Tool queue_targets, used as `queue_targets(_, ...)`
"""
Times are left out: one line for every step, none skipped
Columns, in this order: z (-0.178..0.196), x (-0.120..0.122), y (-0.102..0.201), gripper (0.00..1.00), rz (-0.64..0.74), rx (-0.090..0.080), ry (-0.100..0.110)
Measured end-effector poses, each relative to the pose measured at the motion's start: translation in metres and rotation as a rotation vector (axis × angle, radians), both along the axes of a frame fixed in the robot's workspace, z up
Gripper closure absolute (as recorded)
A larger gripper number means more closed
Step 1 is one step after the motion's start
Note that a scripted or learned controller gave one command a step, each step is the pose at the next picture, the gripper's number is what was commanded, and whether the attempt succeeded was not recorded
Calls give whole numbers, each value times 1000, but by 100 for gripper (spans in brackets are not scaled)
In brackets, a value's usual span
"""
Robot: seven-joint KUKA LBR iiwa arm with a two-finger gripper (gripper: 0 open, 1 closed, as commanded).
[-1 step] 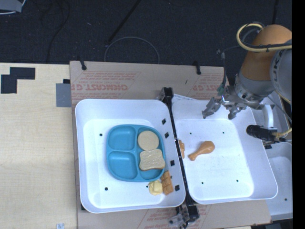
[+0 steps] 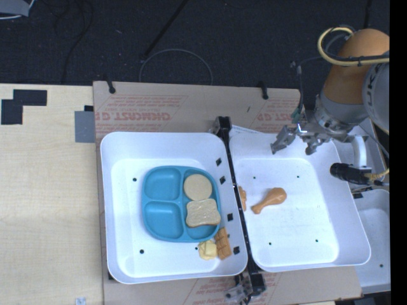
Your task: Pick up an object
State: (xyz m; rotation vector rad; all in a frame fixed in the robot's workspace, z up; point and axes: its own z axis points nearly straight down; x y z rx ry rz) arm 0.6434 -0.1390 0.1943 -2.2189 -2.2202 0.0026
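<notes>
Camera view shows the pincer [image 2: 297, 140] with fingers spread apart, hovering over the right bin's [image 2: 343, 246] rim at one o'clock, gripping nothing. A drumstick [image 2: 269, 200] lies mid-bin, well apart from it. At nine o'clock, the left bin [image 2: 121, 170] carries a blue plate [image 2: 162, 210] with a round patty [image 2: 198, 186] and toast [image 2: 203, 213]; fries [image 2: 222, 243] lie beside it. Cardboard [image 2: 165, 110] covers the pale tabletop [image 2: 44, 196].

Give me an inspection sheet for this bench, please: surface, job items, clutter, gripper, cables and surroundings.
Surface: two white bins side by side on a cardboard sheet.
Job's things: drumstick in right bin; blue divided plate with round patty and bread slice in left bin; yellow and orange pieces beside the plate.
Clutter: nothing seen.
Grippers: gripper open, above right bin's far edge, holding nothing.
Cables: yellow loop on arm; dark cables behind bench.
Surroundings: wooden bench.
</notes>
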Motion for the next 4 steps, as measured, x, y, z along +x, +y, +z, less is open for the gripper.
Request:
queue_targets(-60, -7, -4, 0, 0, 0, 4)
queue_targets(-110, -8, -2, 0, 0, 0, 4)
queue_targets(-97, -7, -3, 100, -1, 0, 1)
queue_targets(-38, -13, -10, 100, -4, -2, -6)
